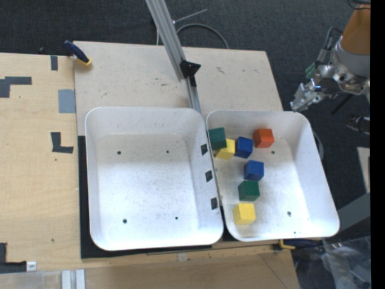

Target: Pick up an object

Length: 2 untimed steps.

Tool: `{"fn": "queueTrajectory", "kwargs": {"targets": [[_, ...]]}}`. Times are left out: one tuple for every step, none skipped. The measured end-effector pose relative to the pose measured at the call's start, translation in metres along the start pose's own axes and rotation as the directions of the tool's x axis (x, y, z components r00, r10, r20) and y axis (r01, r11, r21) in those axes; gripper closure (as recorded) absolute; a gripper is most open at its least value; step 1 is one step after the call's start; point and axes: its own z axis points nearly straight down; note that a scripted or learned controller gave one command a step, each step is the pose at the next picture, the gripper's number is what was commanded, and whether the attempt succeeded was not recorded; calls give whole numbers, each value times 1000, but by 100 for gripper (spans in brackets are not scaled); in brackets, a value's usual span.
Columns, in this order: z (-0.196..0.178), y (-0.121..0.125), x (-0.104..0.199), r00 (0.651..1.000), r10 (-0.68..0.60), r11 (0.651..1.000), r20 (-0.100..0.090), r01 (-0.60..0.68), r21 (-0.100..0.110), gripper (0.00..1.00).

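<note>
A: Inspecting the bench (36, 161): pale wood, grey tape marks, dark floor beyond. The left bin (144, 179) sits beside the right bin (313, 179), rims touching.

B: Contents?

A: All in the right bin, toward its left half: a green cube (217, 138) and yellow cube (227, 150) touching, a blue cube (243, 147), an orange cube (263, 138), then another blue (254, 170), green (248, 190) and yellow (244, 212).

B: The gripper (305, 95)?

A: Outside the right bin, above its upper right corner. Whether its jaws are apart, I cannot tell.
</note>
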Motion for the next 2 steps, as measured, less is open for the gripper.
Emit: {"fn": "queueTrajectory", "kwargs": {"targets": [[-31, 1, 0, 1000, 0, 1000, -2, 0, 3, 100], [-31, -17, 49, 1000, 0, 1000, -2, 0, 6, 100]]}}
